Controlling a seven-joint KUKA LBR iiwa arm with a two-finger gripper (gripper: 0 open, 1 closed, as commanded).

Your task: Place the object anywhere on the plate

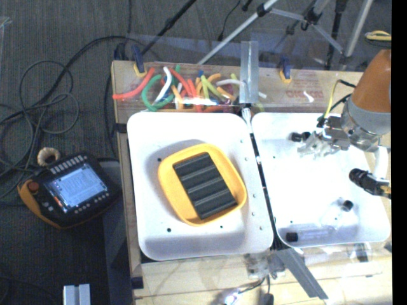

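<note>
Object (202, 184), a dark ribbed rectangular block, lies flat on the yellow plate (170, 170) in the left bin (146, 138), centre of frame. Judged from this position, placement appears complete. End effector (316, 141) sits in the upper part of the right bin (305, 189), well apart from the plate; whether it is apart or together cannot be told, and nothing is visibly held. Small dark items lie toward that bin's lower right. Worktop (191, 278) carries coloured cables (181, 89) along its far edge. Teach pendant (67, 189) rests on dark carpet (51, 30), frame left; tripod legs stand upper right.
</note>
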